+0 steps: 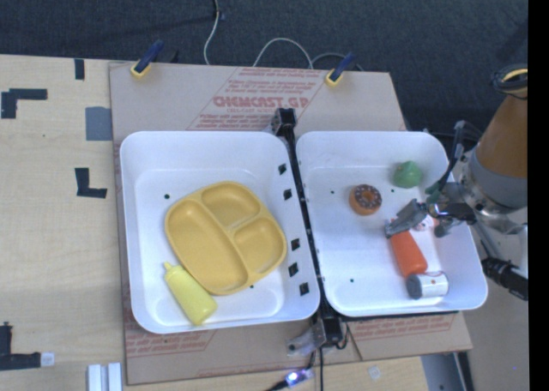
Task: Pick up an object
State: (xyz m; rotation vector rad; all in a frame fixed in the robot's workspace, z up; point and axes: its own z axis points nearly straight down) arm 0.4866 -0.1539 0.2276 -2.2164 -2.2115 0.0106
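- Gripper [410, 219] sits low over the right bin [343, 295], reaching in from the right; arm [502, 153] w/ orange band behind it at the bin's right edge.
- Fingers: can't tell if wide or narrow, too dark and small; nothing visibly between them.
- Orange cylinder [408, 253] lies in the right bin just below the gripper tip, tilted, its top end touching or nearly touching the tip; can't tell which.
- Grey-and-white piece [426, 285] just beside the cylinder's lower end, near the bin's front wall.
- Round orange-brown disc [365, 199] left of the gripper, apart from it, mid bin.
- Green ball [407, 174] up near the bin's back right, near the arm's wrist.
- Left bin [137, 158] holds a yellow divided plate [225, 236] in the middle, 3 compartments.
- Yellow squeeze bottle [189, 291] lies at the plate's lower left edge, touching it, nozzle pointing up-left.
- Both bins rest on a brown board [249, 98] w/ two clamps at its back corners.
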